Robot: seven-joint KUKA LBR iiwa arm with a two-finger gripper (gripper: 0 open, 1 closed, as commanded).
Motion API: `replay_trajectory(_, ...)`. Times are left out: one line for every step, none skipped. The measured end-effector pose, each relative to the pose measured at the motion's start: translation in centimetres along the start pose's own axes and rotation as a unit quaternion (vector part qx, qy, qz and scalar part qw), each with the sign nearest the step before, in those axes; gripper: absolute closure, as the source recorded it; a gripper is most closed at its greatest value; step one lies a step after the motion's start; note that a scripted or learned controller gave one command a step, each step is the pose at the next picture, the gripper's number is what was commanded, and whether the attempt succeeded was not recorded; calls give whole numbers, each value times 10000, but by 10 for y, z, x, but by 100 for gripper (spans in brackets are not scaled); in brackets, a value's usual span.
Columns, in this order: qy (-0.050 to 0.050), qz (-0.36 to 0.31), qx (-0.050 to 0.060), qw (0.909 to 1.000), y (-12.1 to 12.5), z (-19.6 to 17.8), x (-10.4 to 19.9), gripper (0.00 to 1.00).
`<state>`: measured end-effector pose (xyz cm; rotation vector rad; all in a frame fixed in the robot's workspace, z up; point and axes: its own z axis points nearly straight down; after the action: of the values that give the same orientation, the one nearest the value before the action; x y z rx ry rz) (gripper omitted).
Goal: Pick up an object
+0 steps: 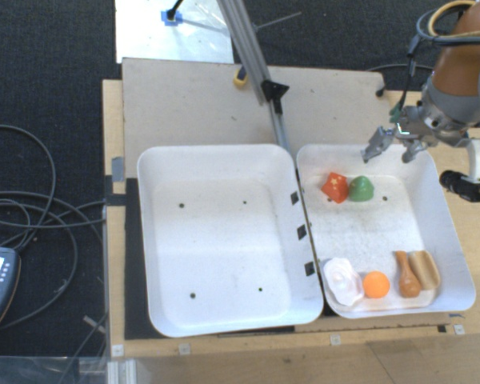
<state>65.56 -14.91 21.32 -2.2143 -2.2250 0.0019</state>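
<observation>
1. the gripper [394,149] hangs above the far rim of the right bin [443,206], reaching in from the right on the grey arm with its orange band [464,50]
2. its two fingers are spread apart, one tip toward the left and one toward the right, with nothing between them
3. a red object [334,187] lies in the far half of the right bin, touching or just beside a green rounded object [361,188] on its right; both sit nearer the camera than the gripper and a little to its left, apart from it
4. along the near wall of the right bin lie four things in a row: a white object [342,281] at the left, an orange ball [376,285] just beside it, then an orange-brown elongated piece [406,275] and a tan bun-like piece [425,268] lying side by side
5. the left bin [156,214] sits flush against the right one, with small dark dots on its floor
6. a grey pole [248,42] slants across the board behind the bins, and black cables [40,206] loop on the dark floor at the left
</observation>
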Motion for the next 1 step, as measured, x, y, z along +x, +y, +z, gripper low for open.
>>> replay_trajectory(-9,-10,-19,10000,1,-3,0,0)
